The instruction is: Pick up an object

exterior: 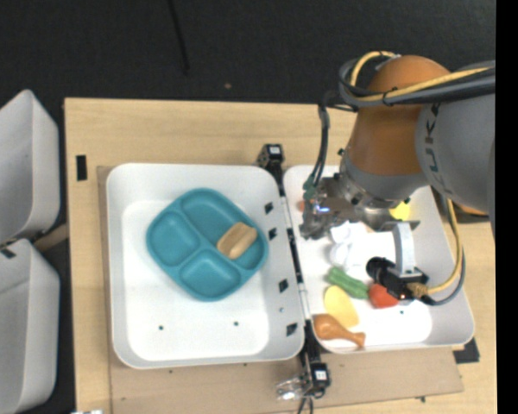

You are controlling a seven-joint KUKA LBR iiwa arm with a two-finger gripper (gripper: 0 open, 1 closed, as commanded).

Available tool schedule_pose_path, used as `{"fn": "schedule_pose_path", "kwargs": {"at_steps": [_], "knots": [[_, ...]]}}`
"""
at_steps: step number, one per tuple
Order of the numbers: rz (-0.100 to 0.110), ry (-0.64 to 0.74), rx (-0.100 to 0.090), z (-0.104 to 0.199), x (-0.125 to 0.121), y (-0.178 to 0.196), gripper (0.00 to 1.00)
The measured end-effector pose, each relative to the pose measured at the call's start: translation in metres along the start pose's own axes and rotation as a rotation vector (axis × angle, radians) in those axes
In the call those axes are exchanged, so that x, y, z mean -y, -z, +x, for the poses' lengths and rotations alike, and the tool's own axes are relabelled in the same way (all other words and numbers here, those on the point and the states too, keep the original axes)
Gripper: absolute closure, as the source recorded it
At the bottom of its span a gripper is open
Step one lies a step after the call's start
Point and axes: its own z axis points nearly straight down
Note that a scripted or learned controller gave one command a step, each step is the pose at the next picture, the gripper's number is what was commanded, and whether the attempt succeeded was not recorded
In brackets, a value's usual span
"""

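Observation:
The right bin (445, 324) holds several small toys: a green piece (347, 281), a yellow piece (340, 304), an orange-tan piece (337, 328) near the front edge, a red piece (382, 297) and a white piece (344, 247). My gripper (321, 218) hangs low over the back left of this bin, just left of the white piece. The wrist hides what lies under it. In the left bin (129, 326) a blue divided plate (205, 241) carries a tan bread-like piece (236, 240).
The two bins meet along a divider (290, 257) with black clips. A small yellow thing (401, 209) peeks out beside the wrist at the right bin's back. Pale wooden bench (181, 128) surrounds the bins; white padded shapes (13, 179) stand at the left.

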Motion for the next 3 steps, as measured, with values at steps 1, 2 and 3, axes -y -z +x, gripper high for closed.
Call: {"fn": "schedule_pose_path", "kwargs": {"at_steps": [1, 2, 3], "knots": [[-0.001, -0.005, 0.002, -0.012, 0.002, -0.015, 1.00], [-0.003, -0.002, 0.001, -0.013, -0.012, -0.003, 1.00], [0.000, -0.005, 0.001, -0.007, 0.002, -0.016, 1.00]]}}
